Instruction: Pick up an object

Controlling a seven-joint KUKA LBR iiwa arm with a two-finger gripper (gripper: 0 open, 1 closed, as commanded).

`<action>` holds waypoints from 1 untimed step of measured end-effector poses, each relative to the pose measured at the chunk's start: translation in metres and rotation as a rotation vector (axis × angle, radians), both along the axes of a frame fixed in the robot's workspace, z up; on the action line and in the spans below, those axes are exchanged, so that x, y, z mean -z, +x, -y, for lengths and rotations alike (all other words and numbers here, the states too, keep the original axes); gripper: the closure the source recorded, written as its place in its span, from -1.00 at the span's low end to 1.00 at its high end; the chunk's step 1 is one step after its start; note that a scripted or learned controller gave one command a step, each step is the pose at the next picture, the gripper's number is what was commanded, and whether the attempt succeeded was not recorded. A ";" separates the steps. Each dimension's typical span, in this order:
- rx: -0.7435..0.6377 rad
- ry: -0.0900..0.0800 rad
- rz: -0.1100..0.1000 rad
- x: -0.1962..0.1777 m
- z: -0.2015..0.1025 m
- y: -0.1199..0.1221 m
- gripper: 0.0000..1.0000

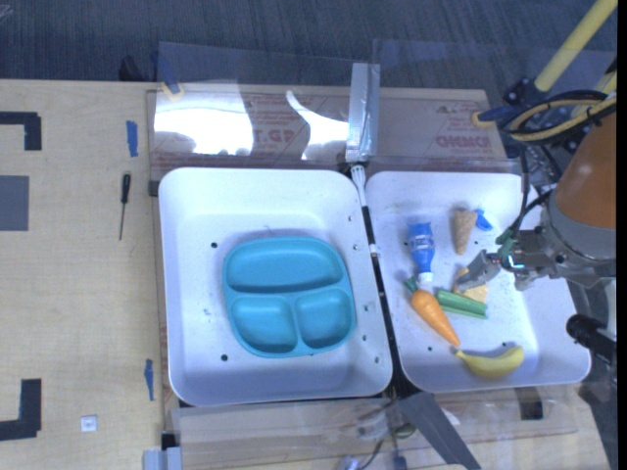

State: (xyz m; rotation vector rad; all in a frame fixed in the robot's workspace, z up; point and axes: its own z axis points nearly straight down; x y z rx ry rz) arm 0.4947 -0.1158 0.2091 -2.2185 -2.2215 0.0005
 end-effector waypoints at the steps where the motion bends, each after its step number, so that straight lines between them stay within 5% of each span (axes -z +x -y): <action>1: -0.245 -0.002 0.006 -0.035 -0.016 -0.003 -1.00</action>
